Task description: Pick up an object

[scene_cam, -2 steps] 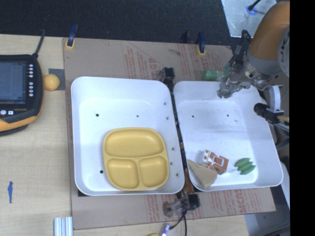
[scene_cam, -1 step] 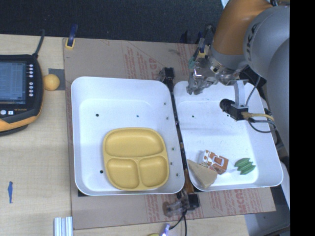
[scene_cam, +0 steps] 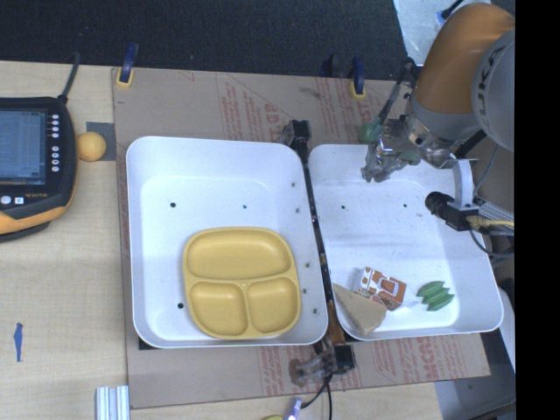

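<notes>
Your jaws [scene_cam: 382,170] hang over the far edge of the right bin [scene_cam: 411,226], near its far left corner; whether they stand wide or narrow you cannot tell from here, and nothing shows between them. The things to pick lie well apart from them, along that bin's near edge: a tan wedge [scene_cam: 359,309] at the near left corner, a small orange and white box [scene_cam: 381,286] touching it, and a green leafy piece [scene_cam: 435,295] toward the right. In the left bin [scene_cam: 175,182] you have a yellow divided plate [scene_cam: 241,282] near the near edge. On the bench's left edge sits a handheld control tablet [scene_cam: 31,160], with a yellow ball [scene_cam: 91,145] just beside it.
</notes>
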Controlling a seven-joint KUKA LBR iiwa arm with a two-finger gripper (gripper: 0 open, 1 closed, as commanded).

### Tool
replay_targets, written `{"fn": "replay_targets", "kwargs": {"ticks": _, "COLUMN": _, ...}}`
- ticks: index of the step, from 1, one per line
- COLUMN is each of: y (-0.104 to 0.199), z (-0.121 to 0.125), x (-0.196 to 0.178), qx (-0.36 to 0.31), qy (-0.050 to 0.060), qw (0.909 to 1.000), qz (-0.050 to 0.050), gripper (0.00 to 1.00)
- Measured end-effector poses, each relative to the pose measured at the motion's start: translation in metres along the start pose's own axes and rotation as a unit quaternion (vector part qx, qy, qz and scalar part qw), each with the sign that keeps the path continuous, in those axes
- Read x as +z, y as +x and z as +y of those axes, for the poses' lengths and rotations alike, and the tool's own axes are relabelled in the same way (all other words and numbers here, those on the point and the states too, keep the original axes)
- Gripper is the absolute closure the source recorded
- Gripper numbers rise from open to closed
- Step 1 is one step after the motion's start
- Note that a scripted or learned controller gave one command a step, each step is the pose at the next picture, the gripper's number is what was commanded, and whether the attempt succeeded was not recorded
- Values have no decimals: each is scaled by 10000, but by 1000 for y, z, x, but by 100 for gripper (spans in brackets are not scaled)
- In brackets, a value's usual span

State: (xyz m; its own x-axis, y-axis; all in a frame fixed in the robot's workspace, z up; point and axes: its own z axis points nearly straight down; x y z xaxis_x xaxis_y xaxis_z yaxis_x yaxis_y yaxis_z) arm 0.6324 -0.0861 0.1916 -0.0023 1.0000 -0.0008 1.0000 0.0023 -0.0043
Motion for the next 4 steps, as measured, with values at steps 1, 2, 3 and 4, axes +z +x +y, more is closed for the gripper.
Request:
{"fn": "replay_targets", "kwargs": {"ticks": 1, "y": 71, "z": 24, "x": -35, "qx": -7, "qy": -11, "qw": 10000, "qz": 10, "gripper": 100}}
{"fn": "replay_targets", "kwargs": {"ticks": 2, "y": 6, "z": 23, "x": 0, "qx": 0, "qy": 1, "qw": 10000, "qz": -2, "gripper": 100}}
{"fn": "replay_targets", "kwargs": {"ticks": 3, "y": 5, "z": 24, "x": -11, "qx": -8, "qy": 2, "qw": 10000, "qz": 2, "gripper": 100}}
{"fn": "replay_targets", "kwargs": {"ticks": 4, "y": 77, "z": 24, "x": 0, "qx": -19, "qy": 0, "qw": 10000, "qz": 1, "gripper": 100}}
